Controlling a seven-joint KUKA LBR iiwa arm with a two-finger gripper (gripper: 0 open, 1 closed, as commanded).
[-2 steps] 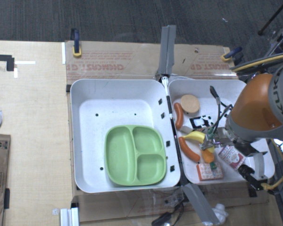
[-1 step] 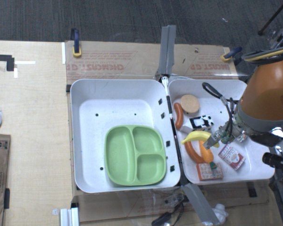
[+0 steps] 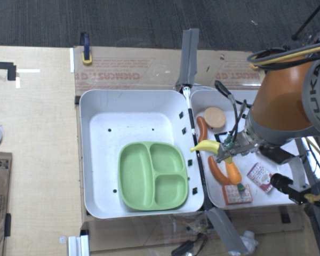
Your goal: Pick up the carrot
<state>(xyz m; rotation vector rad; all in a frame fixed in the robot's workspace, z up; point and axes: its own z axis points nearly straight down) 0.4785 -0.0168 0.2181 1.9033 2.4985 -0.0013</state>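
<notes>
Reaching in from 3 o'clock, with the grey arm (image 3: 285,103) and its orange band covering the upper right part of the right bin (image 3: 280,199). Hovering with the gripper (image 3: 228,149) low over that bin's left half; not possible to tell whether the fingers are apart or together, since cables and the wrist body are crowding that spot. Lying just below the gripper, toward 5 o'clock: the carrot (image 3: 233,172), its upper end touching or partly hidden under the tool, exact contact unclear. Crowding the carrot closely: a banana (image 3: 205,146) at 10 o'clock, a red sausage (image 3: 218,170) alongside at 9 o'clock, a second sausage (image 3: 202,127) near the dividing wall, a tan round disc (image 3: 215,117) at 12 o'clock, a small printed card (image 3: 238,194) at 6 o'clock, a red-and-white packet (image 3: 260,176) at 3 o'clock. Leaving little free floor around the carrot. Offering open room in the left bin (image 3: 90,143), around a green divided plate (image 3: 153,175) sitting toward its 5 o'clock corner.
</notes>
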